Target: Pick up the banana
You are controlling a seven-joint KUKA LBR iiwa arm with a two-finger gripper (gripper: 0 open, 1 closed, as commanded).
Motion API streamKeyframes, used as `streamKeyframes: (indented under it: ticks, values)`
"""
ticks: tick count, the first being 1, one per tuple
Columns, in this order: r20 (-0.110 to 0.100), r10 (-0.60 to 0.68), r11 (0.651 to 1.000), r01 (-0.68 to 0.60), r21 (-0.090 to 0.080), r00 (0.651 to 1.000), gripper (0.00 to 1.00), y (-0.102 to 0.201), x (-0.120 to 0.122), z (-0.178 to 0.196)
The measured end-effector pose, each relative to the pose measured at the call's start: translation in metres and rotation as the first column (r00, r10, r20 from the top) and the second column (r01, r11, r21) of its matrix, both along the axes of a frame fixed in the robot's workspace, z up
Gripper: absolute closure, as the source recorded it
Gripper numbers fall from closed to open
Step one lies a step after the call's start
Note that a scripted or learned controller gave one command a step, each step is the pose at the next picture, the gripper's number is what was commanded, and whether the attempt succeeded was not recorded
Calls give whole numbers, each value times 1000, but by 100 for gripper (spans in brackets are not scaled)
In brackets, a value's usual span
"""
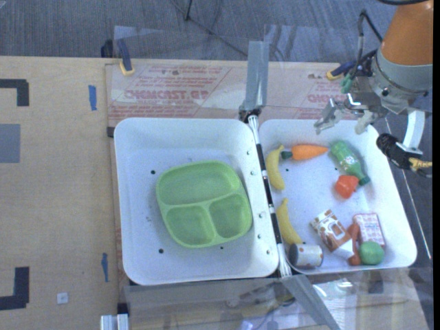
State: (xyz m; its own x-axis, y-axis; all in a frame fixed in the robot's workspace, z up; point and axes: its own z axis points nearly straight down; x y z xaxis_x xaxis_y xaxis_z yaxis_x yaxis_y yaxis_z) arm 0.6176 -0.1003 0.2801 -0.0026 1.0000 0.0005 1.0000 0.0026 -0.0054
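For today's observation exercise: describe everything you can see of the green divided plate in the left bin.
The green divided plate is pale lime green and looks like smooth plastic, a rounded rectangle with a raised rim. It has three compartments: one long across the top, two smaller ones below. It lies flat, slightly rotated, roughly mid-floor in the left bin. Apart from the bin floor beneath it, it touches nothing.

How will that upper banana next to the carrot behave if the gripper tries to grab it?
The upper banana looks like smooth toy plastic, so probably stiff, light and a bit slippery. Its curved shape may let it pivot or rock under a pinch. It lies close to the right bin's left wall, so a push would likely jam it there.
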Motion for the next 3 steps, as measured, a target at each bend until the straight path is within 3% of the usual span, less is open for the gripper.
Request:
streamKeyframes:
  ticks: [1, 2, 3]
  values:
    - [1, 144, 990, -144, 1, 990, 0, 49, -8, -98]
    - [0, 201, 980, -201, 1, 980, 0, 127, -65, -98]
    - [-1, 221, 975, -221, 1, 975, 0, 140, -103, -91]
